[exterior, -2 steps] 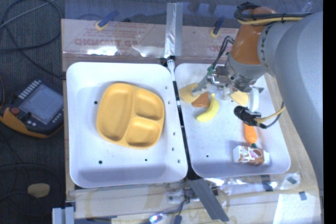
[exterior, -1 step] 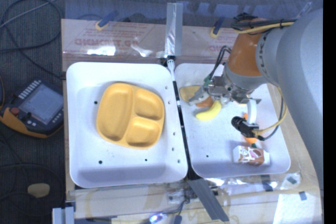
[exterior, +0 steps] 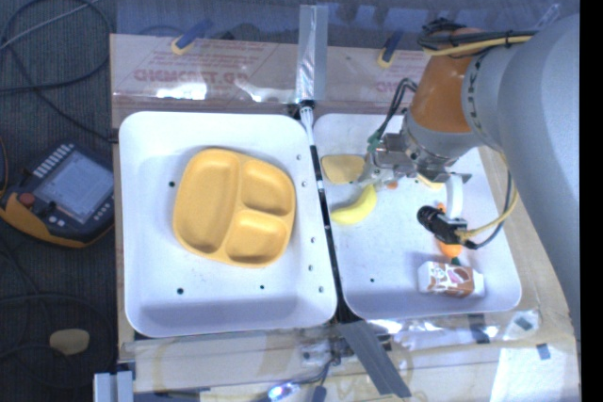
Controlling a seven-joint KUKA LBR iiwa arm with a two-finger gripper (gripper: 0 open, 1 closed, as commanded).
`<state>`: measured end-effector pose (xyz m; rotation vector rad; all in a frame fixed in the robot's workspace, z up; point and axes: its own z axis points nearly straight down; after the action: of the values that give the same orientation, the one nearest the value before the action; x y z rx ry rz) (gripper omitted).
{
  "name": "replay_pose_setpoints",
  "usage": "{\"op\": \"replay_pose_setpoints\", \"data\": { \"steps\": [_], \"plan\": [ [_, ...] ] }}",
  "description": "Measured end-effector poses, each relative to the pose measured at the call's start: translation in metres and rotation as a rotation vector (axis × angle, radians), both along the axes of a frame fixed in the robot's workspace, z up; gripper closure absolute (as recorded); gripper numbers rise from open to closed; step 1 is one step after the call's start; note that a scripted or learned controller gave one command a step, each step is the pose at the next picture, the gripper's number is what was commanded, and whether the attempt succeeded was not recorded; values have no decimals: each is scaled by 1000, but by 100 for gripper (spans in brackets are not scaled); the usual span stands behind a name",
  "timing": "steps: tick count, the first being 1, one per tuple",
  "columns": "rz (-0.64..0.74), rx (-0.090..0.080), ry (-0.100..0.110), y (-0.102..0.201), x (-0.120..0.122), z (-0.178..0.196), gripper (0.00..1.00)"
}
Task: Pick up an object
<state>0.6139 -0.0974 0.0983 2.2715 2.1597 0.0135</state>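
Right bin (exterior: 396, 251): gripper (exterior: 381, 172) sits low in the upper-left part, close to the divider between the bins. The arm (exterior: 443, 104) comes in from the right, its orange band above the wrist. Whether the gripper is spread or closed cannot be told from this angle, and nothing is visibly pinched.

Banana (exterior: 354, 207): lies on the right bin's floor just below the gripper, near the left wall, curved with its ends pointing up. Contact with the gripper cannot be judged.

A flat yellow piece (exterior: 339, 168) lies just beside the gripper on its left, above the banana. A small brown-and-white carton (exterior: 450, 279) lies on its side near the lower-right corner, well apart from the banana. A small orange item (exterior: 450, 249) sits just above the carton; type unclear.

Left bin (exterior: 132, 231): one yellow plate (exterior: 236, 205) with three compartments, roughly centred, lying flat.

Floor to the left of the bench: a pendant (exterior: 66, 191) with a screen.
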Motion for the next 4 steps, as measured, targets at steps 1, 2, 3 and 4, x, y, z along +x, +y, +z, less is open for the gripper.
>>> {"op": "replay_pose_setpoints", "data": {
  "steps": [1,2,3,4],
  "plan": [
    [-122,-3,15,53,37,84,100],
    [-157,-4,15,-37,37,128,100],
    [-157,-6,15,-38,37,128,0],
    [-52,-4,16,-62,53,16,0]
  ]
}}
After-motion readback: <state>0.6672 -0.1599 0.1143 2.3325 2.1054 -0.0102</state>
